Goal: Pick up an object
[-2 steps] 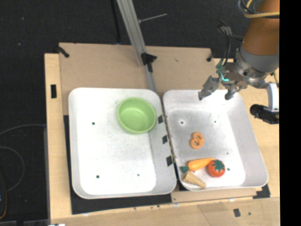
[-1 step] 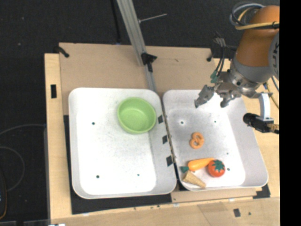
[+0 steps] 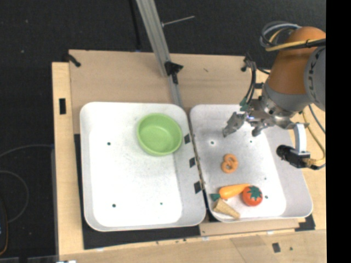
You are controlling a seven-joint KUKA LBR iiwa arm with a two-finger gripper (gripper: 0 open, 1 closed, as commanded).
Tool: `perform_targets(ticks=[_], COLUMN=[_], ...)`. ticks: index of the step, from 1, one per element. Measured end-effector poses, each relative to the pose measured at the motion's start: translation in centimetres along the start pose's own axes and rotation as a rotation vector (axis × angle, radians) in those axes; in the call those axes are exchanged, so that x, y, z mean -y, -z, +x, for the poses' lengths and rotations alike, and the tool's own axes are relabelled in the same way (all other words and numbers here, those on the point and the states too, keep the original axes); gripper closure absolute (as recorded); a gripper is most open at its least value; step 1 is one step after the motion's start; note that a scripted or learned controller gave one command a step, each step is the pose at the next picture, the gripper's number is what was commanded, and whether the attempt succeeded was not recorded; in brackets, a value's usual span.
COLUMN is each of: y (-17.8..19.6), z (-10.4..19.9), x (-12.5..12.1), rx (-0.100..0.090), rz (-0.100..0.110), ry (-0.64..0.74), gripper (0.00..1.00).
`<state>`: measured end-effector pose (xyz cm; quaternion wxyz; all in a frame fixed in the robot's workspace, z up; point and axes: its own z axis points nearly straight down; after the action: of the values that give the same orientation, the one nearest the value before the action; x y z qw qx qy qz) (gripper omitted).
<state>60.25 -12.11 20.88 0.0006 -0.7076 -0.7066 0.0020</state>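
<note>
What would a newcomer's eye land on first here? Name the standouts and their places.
The bright green bowl draws the eye first, alone in the left bin near its upper right corner. Next comes the orange-banded arm reaching in from the right, its gripper open above the right bin. Below it lie a small pretzel, a carrot and a red tomato near the front rim.

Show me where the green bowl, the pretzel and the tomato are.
green bowl (image 3: 159, 134), camera view, inner bottom of the bowl
pretzel (image 3: 230, 163), camera view, its middle
tomato (image 3: 252, 196), camera view, red body
</note>
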Motion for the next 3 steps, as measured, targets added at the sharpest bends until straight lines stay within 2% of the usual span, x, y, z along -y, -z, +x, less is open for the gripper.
perform_targets(ticks=[1,2,3], y=[-4.8,-3.5,2.8], z=[-1.0,-1.0,-1.7], x=[0.6,0.4,-0.1], rx=[-0.001,-0.001,0.000], rz=[-0.001,-0.009,-0.012], ry=[0.000,-0.005,0.000], gripper=[0.00,1.00,1.00])
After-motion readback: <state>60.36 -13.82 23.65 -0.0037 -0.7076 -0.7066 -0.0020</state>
